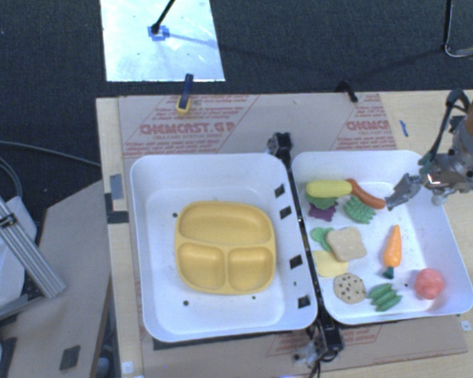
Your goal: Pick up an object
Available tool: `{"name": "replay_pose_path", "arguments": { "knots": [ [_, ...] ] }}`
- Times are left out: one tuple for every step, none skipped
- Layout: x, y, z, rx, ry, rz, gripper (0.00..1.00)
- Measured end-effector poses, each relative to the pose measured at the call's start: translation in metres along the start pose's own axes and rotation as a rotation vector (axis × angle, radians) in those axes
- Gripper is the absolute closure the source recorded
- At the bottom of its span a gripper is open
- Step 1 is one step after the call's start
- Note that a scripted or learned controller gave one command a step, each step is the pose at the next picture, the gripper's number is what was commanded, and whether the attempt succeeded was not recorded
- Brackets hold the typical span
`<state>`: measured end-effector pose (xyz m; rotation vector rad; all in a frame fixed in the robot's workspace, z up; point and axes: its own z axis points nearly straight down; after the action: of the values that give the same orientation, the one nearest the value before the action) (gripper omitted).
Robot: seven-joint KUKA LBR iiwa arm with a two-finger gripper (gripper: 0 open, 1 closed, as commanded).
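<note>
The pincer (pixel 402 190) is hanging over the right bin (pixel 452 247), near its far right side; whether it is released or clenched, I cannot tell. The sausage (pixel 366 195) is lying just left of it, the carrot (pixel 393 246) nearer, the bread (pixel 348 243) further left. In the left bin (pixel 155 229) a yellow tray (pixel 223 246) is sitting.

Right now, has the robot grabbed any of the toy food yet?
Not yet. The gripper hangs above the right bin near its upper right, with nothing seen between its fingers. The toy carrot, bread slice, cookie and the rest lie in the bin. Choosing, grabbing and lifting one is left.
</note>
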<state>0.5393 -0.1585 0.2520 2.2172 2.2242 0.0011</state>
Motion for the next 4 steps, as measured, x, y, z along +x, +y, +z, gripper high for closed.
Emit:
{"name": "replay_pose_path", "arguments": {
  "knots": [
    [0.019,-0.037,0.14,-0.012,-0.002,-0.001,0.0],
    [0.061,-0.037,0.167,-0.005,-0.001,-0.002,0.0],
    [0.076,-0.053,0.142,0.0,0.002,-0.001,0.0],
    [0.075,-0.051,0.132,-0.002,0.001,0.0,1.0]
  ]
}}
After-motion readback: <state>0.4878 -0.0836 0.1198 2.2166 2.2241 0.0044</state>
